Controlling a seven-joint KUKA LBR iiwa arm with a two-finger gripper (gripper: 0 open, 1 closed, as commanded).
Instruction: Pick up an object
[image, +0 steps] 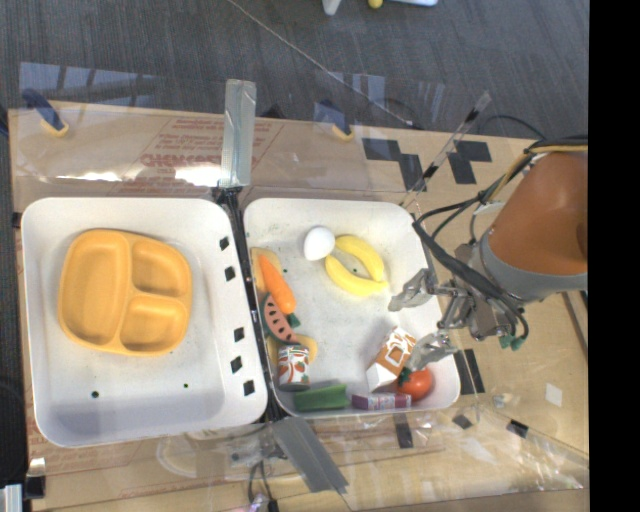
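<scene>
My gripper (421, 322) hangs over the right edge of the right bin (345, 212), open, with nothing visible between its fingers. One finger (409, 294) lies near the bin's right wall and the other (432, 350) sits just right of an orange-and-white carton (394, 354). A red tomato (417, 384) rests below that finger in the bin's front right corner. Farther left lie a yellow banana (358, 267), a white egg (318, 243), a carrot (276, 284) and a watermelon slice (277, 322).
A small can (292, 366), a green piece (320, 398) and a purple stick (379, 402) line the right bin's front wall. The left bin (60, 400) bears a yellow divided plate (125, 291). Cables (450, 215) trail from the arm over the bin's right corner.
</scene>
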